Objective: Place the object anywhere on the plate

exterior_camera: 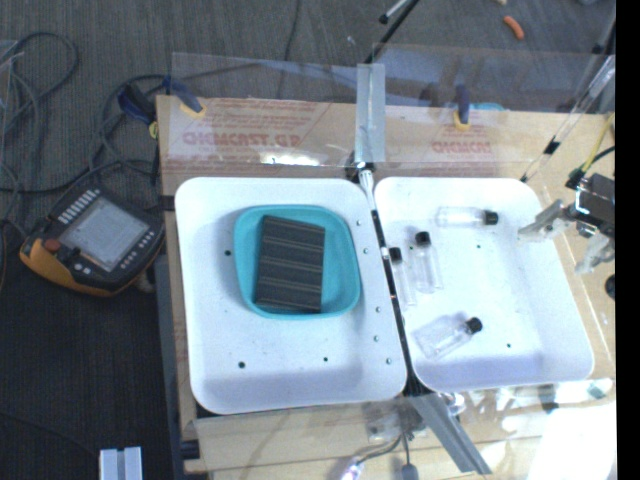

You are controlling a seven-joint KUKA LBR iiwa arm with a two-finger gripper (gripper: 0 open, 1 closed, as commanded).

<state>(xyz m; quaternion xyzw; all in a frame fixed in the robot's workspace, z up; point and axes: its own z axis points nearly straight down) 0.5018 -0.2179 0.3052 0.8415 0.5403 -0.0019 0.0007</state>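
Object: dark ribbed rectangular block [291, 263] lay flat on teal square plastic plate [346, 290].
Handling: we judged it light, stiff; grip its long edges.
End effector [560, 218]: state we couldn't tell.

Dark grey carpet floor [80, 388] all round the counter [270, 133]. Cables [30, 78] looping at 10 o'clock, handheld control pendant [95, 238] lying at 9 o'clock. Clear plastic sheet [300, 78] standing along the counter's 12 o'clock edge. Orange scraps [512, 26] at 1 o'clock.

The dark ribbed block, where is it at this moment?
The dark ribbed block lies on the teal plate in the left bin, across the divider from the clear vials in the right bin.
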